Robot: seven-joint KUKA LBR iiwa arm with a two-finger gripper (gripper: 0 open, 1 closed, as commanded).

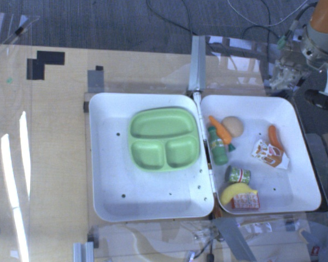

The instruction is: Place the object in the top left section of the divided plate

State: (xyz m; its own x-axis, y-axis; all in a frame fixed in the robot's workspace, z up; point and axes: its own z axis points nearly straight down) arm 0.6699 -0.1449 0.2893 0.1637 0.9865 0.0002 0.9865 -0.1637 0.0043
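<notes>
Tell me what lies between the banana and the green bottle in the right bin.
In the camera view, a small green can lies between the banana and the green bottle.

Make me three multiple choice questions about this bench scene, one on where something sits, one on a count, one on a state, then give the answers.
1. Where is the green divided plate?
A. left bin
B. right bin
C. on the floor

2. How many sections does the plate have?
A. two
B. three
C. five

3. How does the green bottle sit?
A. standing upright
B. lying on its side
C. resting on the plate

Answers: 1 A, it rests in the left bin. 2 B, one long section above two smaller ones. 3 B, it lies flat in the right bin beside the carrot.
</notes>
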